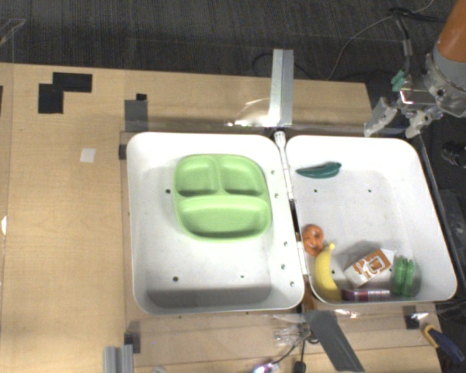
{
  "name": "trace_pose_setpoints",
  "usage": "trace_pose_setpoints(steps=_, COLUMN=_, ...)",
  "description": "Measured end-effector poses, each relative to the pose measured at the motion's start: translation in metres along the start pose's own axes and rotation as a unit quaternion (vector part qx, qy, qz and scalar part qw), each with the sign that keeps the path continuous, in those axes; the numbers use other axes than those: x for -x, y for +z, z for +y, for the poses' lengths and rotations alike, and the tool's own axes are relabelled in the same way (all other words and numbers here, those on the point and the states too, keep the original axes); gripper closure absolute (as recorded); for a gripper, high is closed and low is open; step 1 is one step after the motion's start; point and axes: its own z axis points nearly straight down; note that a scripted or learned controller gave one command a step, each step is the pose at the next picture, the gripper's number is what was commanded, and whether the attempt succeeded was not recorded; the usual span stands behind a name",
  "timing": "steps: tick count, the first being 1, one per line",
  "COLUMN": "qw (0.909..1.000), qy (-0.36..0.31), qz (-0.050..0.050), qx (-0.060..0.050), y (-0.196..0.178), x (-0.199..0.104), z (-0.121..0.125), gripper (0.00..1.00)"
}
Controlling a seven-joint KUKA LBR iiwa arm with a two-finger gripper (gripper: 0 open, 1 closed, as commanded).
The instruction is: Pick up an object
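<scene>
Gripper [394, 116] above the right bin's [419, 162] far rim, open and holding nothing. Banana [325, 270], carton [370, 265], green lid [405, 277] crowded in near corner; green tray [220, 195] alone in left bin [151, 208].

Grey arm [453, 72], orange band, pale gripper [396, 121], cables.
</scene>
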Motion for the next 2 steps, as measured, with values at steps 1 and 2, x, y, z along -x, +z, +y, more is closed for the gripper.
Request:
trace_pose_setpoints(steps=1, qw=0.9999, qy=-0.013, qz=0.001, qx=-0.001, y=0.144, x=-0.054, z=-0.021, gripper=0.00)
trace_pose_setpoints(steps=2, qw=0.9969, qy=0.078, qz=0.001, qx=-0.001, y=0.182, x=-0.028, z=-0.022, gripper=0.00)
